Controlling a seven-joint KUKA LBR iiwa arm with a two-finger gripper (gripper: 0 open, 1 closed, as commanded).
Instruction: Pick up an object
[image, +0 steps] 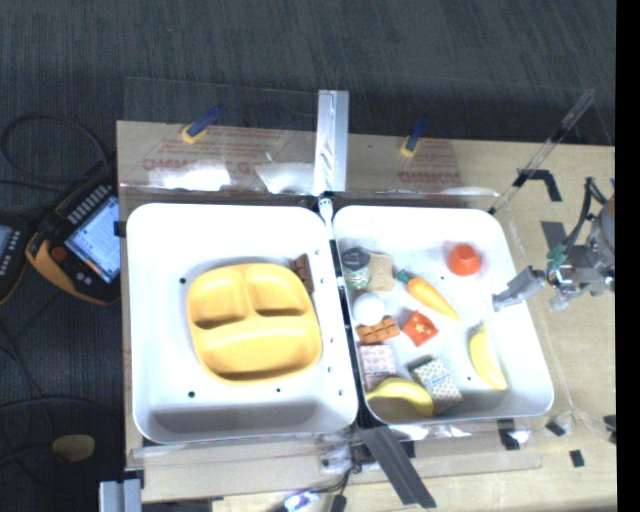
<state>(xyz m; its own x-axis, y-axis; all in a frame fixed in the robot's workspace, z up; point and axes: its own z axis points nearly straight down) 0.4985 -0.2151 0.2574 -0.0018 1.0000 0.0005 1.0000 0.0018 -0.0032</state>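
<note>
The right bin (500, 228) holds several small things: a red-orange round piece (463, 259), a carrot (432, 297), a banana (486, 358), a red block (419, 327), a white ball (369, 306), a dark can (355, 264), a patterned cube (437, 378) and a yellow fruit (400, 396). My gripper (575, 272) hangs at the far right, outside the right bin's right wall and over the bench. It is small and partly cut off, and nothing shows in it.
The left bin (150, 330) holds a yellow compartment tray (254, 318) with a small brown piece (302, 269) at its upper right corner. A grey bracket (515, 288) sits on the right bin's right rim. A metal divider (331, 140) stands behind the bins.
</note>
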